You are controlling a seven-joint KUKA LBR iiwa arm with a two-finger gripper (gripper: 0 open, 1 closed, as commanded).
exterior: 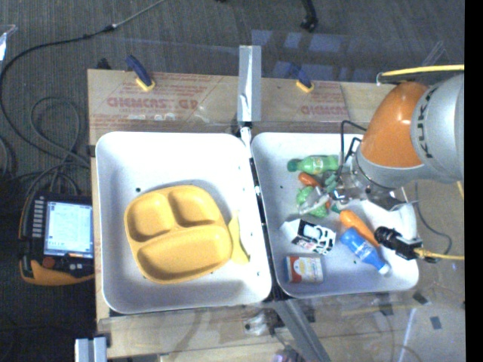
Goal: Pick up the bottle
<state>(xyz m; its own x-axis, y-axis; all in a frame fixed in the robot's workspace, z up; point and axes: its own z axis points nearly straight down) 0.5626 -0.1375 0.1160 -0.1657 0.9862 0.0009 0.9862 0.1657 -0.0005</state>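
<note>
A green plastic bottle [315, 164] lies on its side at the back of the right bin [266, 202]. A second green item [308, 197] lies just in front of it, with a small orange piece [309, 178] between them. A blue bottle [363, 250] lies near the bin's front right. My gripper [334, 194] hangs low over the middle of the right bin, right beside the second green item and just in front of the green bottle. The wrist with its orange band [392, 134] covers the bin's back right corner.
An orange carrot-like toy [355, 223], a black-and-white item [315, 237] and a small printed box [304, 268] lie in the right bin's front half. A yellow divided tray [178, 231] sits in the left bin [113, 202]. A handheld pendant [56, 236] lies left of the bench.
</note>
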